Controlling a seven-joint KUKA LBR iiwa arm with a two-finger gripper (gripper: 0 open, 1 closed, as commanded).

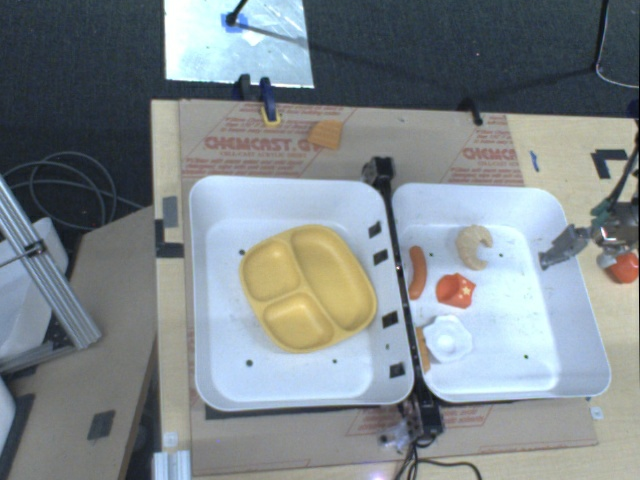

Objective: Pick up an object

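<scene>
The right bin [575, 353] holds a beige croissant-shaped toy [474, 245], an orange-red sausage [416, 271] beside the divider, a red-orange blocky piece [456, 290] and a white fried-egg toy [447, 337]. My gripper [558, 252] reaches in from the right edge, over the bin's right rim. It sits well to the right of the croissant and touches none of the toys. Nothing shows in its grasp. Most of the arm is cut off by the view's edge.
The left bin [215, 368] holds a yellow three-part plate [308, 286]. A black divider [392, 268] with clips joins the bins. A small tan piece [325, 133] lies on the board behind them. A metal sheet [237, 28] lies on the floor beyond.
</scene>
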